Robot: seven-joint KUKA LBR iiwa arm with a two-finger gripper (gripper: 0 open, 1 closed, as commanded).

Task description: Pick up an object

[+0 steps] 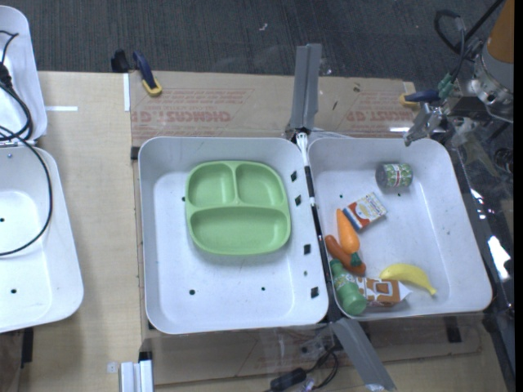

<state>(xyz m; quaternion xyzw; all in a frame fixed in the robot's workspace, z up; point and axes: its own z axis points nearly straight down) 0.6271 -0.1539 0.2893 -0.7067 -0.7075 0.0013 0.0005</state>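
You have 2 white bins side by side on the surface (90,104). The left bin (163,300) holds 1 green divided plate (238,208) with 3 compartments, lying flat near the bin's middle.

The right bin (458,243) holds the loose items. Note a small green can (394,175) on its side toward the far right corner. Nearer the middle lies a small white and orange carton (364,211), tilted. Just below it, an orange carrot (347,232) lies slantwise, and beside it a second orange-red vegetable (343,253), touching or nearly so. Along the near left edge you see a green bottle (348,290) lying down, with an orange packet (384,291) against it. A yellow banana (410,278) lies just right of that packet, near the front wall.

The arm enters at the upper right. The claw (426,126) hangs over the far right rim of the right bin, apart from all items; the can is nearest to it. You cannot tell from this view whether the claw is spread or closed; nothing is seen between its tips.

On the far left, a white basin (33,251) with a black cable (37,178) looped over it. A blue and yellow clamp (147,75) sits at the surface's far edge.
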